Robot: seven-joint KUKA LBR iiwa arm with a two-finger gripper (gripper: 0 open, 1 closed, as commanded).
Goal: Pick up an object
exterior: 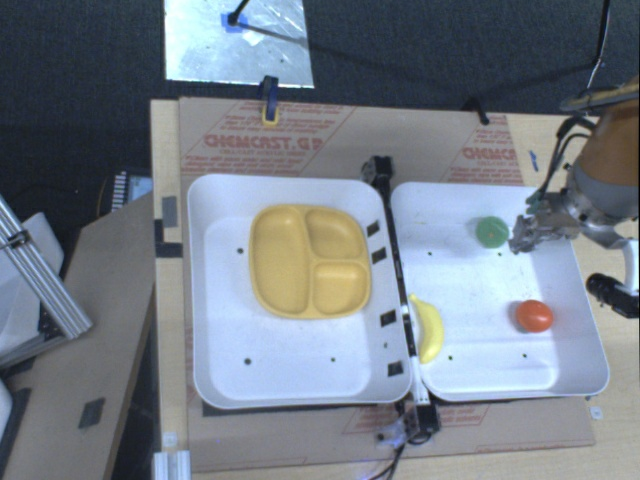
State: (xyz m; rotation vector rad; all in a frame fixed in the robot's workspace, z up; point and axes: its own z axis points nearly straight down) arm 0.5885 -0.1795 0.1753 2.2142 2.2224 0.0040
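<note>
Gripper (pixel 522 238) sits low in the right bin (pixel 575 378), just beside the green ball (pixel 491 232). Claw state cannot be determined. Orange ball (pixel 534 316) and banana (pixel 430 328) lie apart.

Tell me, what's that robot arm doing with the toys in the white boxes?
The robot arm is reaching in from the right, and its hand is over the right white bin, close beside a small green ball. It isn't holding anything yet. An orange ball and a yellow banana also lie in that bin, the banana by the left wall. In the left white bin sits a yellow divided plate, untouched.
</note>
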